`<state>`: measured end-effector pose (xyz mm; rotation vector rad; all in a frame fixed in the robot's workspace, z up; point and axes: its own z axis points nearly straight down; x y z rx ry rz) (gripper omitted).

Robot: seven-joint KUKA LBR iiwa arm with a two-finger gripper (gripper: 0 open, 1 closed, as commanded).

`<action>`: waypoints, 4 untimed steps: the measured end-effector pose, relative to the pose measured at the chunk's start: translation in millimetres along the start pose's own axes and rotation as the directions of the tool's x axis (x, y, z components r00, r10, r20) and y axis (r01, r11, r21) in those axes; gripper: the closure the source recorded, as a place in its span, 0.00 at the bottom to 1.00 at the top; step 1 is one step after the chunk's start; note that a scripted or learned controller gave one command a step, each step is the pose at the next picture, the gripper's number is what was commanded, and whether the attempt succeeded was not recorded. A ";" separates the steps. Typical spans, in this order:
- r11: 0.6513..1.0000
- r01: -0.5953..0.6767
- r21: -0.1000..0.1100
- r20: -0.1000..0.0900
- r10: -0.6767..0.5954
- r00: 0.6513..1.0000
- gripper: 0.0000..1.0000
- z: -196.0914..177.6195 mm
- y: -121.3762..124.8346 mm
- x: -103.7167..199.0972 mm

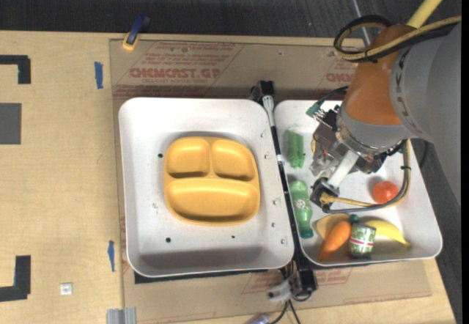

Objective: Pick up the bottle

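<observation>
A green bottle [300, 205] lies lengthwise against the left wall of the right bin [429, 231], its lower end near the carrot. A second green item [294, 148] lies further back along the same wall. My gripper [322, 157] hangs over the middle of the right bin, just right of both green items and slightly above them. Nothing shows between it and the bottle, and the wrist hides part of the bin floor behind it.
An orange carrot [335, 237], a small green-labelled can [361, 239] and a yellow banana [385, 233] crowd the right bin's front. A red tomato [385, 190] sits to the right. The left bin [139, 168] holds a yellow divided plate [211, 177].
</observation>
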<state>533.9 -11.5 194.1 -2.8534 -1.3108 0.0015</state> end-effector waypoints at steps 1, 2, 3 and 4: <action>1.000 0.000 0.000 0.000 0.000 1.000 0.00 0.1 0.0 0.0; 0.792 -0.610 0.000 -0.001 0.610 0.792 0.00 9.6 16.6 50.9; 0.806 -0.592 0.002 0.003 0.592 0.806 0.00 9.9 -43.5 23.7; 0.808 -0.589 0.003 0.003 0.589 0.808 1.00 -0.3 -43.6 24.4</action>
